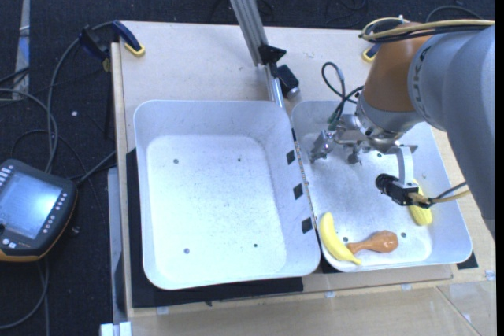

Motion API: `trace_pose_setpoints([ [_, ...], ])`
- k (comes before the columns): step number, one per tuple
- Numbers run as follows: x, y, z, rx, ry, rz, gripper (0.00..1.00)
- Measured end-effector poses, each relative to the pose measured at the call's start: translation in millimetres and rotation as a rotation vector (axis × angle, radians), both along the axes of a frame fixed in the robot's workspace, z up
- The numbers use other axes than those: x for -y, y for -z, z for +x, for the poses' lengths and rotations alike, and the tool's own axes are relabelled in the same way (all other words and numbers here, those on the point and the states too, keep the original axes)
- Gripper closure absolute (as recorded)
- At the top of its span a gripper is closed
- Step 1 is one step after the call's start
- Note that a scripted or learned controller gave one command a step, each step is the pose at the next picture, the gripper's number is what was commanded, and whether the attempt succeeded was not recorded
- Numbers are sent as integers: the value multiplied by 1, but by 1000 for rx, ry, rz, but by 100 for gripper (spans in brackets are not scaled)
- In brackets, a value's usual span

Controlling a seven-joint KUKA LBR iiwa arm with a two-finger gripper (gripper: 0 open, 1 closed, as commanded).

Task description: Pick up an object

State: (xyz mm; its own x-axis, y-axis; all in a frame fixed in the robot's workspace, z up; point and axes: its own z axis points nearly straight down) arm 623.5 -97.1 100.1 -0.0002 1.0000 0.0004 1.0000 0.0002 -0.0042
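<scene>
Banana (334, 238) and brown drumstick-like object (376, 243) lie at the right bin's (441, 244) near edge, below and ahead of our gripper (337, 144). We can't tell the gripper's grasp state; nothing visibly held. We're likely hovering mid-bin to pick a target.

Overhead slanted view of the bench with two shallow white bins. The right bin (441, 244) serves as landmark. The arm (441, 75), grey with an orange band, reaches over its upper half; the gripper (337, 144) hangs above the bin floor near its left wall. A yellow banana (334, 240) lies in the bin's lower left corner, touching a brown drumstick-shaped object (376, 243) just to its right. The left bin (150, 130) adjoins the landmark.
</scene>
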Motion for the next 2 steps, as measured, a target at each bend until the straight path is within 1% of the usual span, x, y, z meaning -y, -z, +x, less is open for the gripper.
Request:
trace_pose_setpoints([
  [1,0,-13,1,4,0,-1,100],
  [2,0,-69,12,9,0,-1,100],
])
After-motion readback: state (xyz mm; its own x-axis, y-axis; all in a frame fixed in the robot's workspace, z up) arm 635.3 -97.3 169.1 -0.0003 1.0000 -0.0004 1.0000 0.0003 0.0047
